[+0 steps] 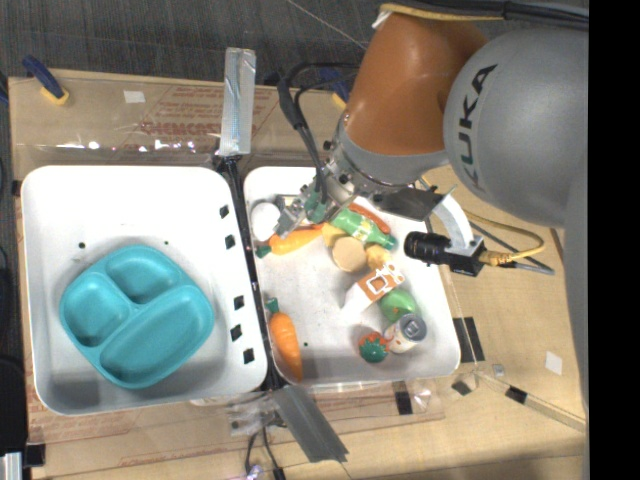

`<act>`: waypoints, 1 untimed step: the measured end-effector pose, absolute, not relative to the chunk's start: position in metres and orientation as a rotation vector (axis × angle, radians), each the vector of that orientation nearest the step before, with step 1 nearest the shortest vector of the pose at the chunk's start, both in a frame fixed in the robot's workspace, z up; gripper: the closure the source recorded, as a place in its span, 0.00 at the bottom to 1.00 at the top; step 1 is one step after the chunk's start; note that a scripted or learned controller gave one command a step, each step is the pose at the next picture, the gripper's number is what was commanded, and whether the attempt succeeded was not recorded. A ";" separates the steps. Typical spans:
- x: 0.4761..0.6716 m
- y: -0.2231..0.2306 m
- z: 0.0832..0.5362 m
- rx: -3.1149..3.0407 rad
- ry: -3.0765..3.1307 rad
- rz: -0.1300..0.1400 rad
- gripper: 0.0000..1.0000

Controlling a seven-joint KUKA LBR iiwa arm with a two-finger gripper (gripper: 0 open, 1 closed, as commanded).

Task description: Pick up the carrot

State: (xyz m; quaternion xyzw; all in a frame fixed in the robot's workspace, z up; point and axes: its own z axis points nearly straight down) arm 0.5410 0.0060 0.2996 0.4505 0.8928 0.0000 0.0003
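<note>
Orange and tapered, the carrot lies by the right bin's left wall. Likely light, stiff, smooth plastic, best pinched mid-body. The gripper hovers further up; I cannot tell its fingers' opening.

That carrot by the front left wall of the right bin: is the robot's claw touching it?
Apart. The camera view shows the gripper at the bin's back, with bare white floor between it and the carrot near the front wall.

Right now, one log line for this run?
tool: over right bin, top-left | carrot: bottom-left, not held | left bin: teal tray
</note>
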 end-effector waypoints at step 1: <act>0.478 0.011 0.274 1.192 2.909 -0.001 1.00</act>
